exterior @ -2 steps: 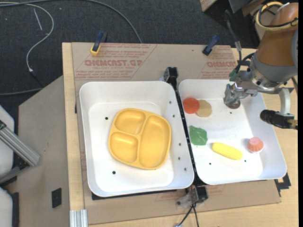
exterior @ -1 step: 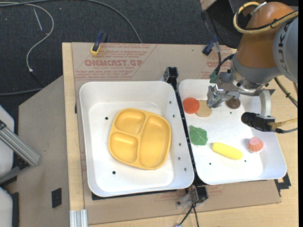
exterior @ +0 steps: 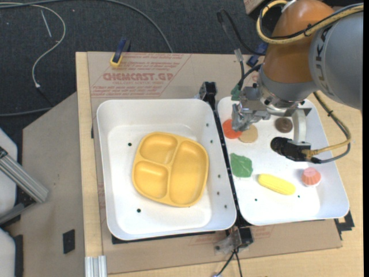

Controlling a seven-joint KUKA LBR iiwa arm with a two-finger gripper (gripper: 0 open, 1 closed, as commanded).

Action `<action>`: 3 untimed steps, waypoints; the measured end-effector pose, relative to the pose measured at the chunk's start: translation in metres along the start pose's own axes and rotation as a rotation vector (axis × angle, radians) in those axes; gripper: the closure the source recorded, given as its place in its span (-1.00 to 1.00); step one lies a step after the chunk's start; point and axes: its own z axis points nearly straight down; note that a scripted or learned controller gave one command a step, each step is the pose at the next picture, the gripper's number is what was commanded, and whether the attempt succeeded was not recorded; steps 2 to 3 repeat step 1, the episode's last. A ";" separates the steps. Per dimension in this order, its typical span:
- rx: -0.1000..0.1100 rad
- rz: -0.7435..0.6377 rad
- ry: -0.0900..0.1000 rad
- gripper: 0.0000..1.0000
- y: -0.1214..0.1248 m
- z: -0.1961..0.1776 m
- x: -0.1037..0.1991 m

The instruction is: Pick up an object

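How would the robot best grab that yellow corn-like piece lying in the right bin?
Probably from straight above, fingers closing across the narrow middle of the yellow corn-shaped toy. It lies flat and elongated on the white bin's floor, with open space on both long sides for the fingers.

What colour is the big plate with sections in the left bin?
Yellow: the plate shows clearly in the camera view.

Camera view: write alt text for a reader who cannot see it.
A grey and orange robot arm lowers its end effector over an orange disc and a tan disc in the right bin, which also holds a green leaf, a yellow corn cob and a pink cup. The left bin holds a yellow divided plate.
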 end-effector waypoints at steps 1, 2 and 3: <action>0.005 0.001 0.001 1.00 -0.007 0.015 0.060; 0.005 0.001 0.001 1.00 -0.007 0.015 0.060; 0.005 0.001 0.001 1.00 -0.007 0.015 0.060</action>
